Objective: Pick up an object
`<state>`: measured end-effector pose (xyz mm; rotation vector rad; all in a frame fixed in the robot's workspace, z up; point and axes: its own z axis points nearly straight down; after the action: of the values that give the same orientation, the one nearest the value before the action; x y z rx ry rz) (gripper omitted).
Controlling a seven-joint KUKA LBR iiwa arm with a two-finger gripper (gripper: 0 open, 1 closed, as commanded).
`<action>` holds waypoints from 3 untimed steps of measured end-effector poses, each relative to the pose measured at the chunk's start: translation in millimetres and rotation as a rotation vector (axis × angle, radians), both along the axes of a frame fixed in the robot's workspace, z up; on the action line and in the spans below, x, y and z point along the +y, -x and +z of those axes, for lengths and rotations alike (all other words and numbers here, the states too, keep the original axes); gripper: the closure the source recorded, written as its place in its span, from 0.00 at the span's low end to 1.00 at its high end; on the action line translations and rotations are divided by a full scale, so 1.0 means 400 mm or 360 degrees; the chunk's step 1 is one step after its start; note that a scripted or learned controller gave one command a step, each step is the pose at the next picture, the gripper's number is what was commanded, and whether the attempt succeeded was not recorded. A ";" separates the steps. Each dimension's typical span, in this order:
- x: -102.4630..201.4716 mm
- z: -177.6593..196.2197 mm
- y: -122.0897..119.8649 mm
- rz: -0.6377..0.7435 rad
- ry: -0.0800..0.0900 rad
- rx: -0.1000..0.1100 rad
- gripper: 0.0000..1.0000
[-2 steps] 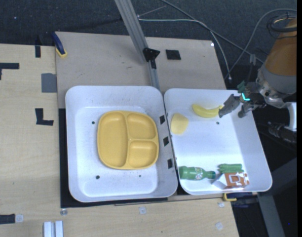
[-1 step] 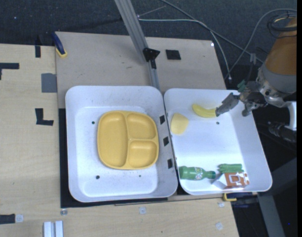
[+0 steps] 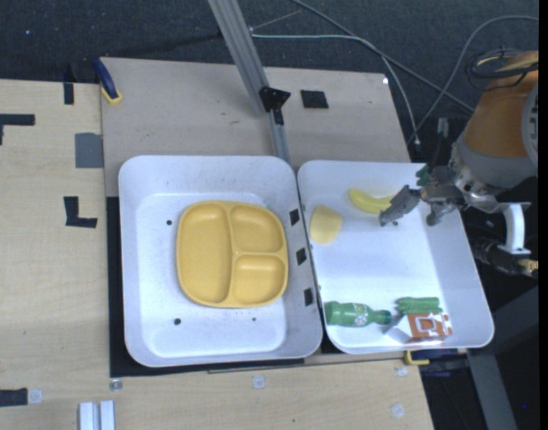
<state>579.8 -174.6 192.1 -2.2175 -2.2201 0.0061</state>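
Gripper point(image 3: 415, 206), fingers spread and holding nothing, hovers over the right bin point(image 3: 453, 267) just beside a curved yellow banana point(image 3: 371, 202). Smooth bare floor spans mid-bin; a green bottle point(image 3: 355, 313) lies along the near rim.

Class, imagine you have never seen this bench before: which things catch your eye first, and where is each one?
The big yellow divided plate stands out, lying alone in the left bin. In the right bin, a banana lies near the far edge with the gripper just beside it, and a green bottle lies along the near edge.
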 end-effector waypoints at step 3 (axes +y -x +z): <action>0.016 -0.222 -0.013 0.0002 -0.0001 -0.0003 1.00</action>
<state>585.2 -168.4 103.3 -2.2170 -2.2221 0.0036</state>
